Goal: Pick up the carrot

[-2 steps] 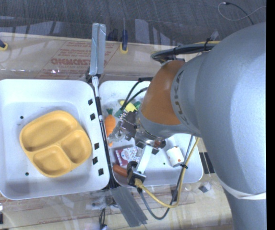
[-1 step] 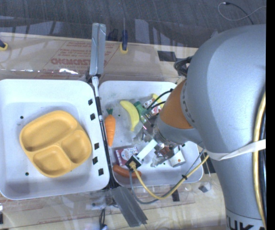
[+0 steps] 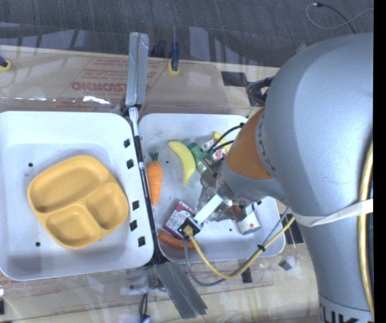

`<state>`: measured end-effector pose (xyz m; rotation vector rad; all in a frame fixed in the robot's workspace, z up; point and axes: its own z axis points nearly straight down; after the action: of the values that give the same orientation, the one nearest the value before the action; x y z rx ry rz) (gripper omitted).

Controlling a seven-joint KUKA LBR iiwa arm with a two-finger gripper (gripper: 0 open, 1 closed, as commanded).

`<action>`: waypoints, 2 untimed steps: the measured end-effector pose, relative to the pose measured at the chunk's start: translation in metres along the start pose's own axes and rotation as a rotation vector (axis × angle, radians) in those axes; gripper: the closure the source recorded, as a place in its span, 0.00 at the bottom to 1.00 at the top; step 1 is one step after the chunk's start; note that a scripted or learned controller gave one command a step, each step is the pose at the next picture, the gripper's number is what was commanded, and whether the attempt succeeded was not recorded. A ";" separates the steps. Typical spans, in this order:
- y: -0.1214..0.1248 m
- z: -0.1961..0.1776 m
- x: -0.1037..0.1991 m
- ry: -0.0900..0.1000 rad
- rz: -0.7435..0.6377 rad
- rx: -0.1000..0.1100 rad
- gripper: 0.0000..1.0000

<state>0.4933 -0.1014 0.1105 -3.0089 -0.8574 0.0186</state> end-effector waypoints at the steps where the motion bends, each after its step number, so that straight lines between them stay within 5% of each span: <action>1: 0.029 -0.119 0.023 0.005 -0.220 -0.011 1.00; 2: -0.002 -0.256 -0.023 0.005 -0.338 -0.014 1.00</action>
<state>0.4770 -0.1141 0.3668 -2.8312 -1.3551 0.0016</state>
